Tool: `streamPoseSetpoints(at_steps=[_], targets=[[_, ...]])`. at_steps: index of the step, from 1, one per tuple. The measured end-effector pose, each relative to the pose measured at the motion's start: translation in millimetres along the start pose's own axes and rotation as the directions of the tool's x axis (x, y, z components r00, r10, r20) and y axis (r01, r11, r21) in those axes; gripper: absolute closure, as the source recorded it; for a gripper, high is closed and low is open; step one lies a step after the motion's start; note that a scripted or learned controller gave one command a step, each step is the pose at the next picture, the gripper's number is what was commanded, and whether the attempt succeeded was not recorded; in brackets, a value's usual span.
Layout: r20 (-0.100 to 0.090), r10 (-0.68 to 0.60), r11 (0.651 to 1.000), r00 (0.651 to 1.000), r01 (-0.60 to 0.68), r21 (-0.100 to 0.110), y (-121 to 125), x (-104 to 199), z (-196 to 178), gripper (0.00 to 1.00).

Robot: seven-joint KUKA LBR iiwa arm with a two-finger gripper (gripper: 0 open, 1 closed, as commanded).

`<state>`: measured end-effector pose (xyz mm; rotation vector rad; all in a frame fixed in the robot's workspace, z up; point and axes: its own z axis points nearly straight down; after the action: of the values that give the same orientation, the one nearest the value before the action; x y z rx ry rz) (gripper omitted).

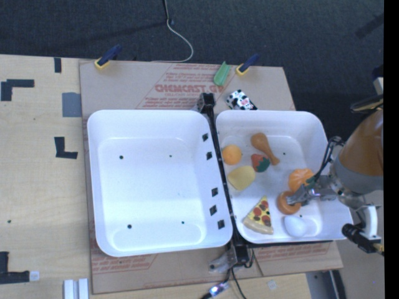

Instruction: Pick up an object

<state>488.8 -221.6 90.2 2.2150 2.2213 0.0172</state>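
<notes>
The right bin [312,124] holds several toy foods: an orange ball [232,155], a drumstick [265,146], a red and green strawberry [260,162], a pale yellow piece [242,178], a pizza slice [259,217], a white egg [295,226], an orange fruit [301,178] and an orange-brown piece [287,204]. My gripper [300,196] reaches in from the right and is low in this bin, right at the orange-brown piece and just below the orange fruit. The gripper's tip partly covers the orange-brown piece.
The left bin [100,167] lies beside the right one, with a black divider strip [215,173] between them. A black-and-white cow toy [240,100] and a green clip [221,73] lie on the cardboard behind the bins. Clamps hold the cardboard's far corners.
</notes>
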Motion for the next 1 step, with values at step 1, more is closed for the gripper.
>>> streamPoseSetpoints(at_steps=[1], targets=[[0.002, 0.000, 1.000, 1.000, 0.000, 0.008, 12.3, -2.4, 0.3, 1.00]])
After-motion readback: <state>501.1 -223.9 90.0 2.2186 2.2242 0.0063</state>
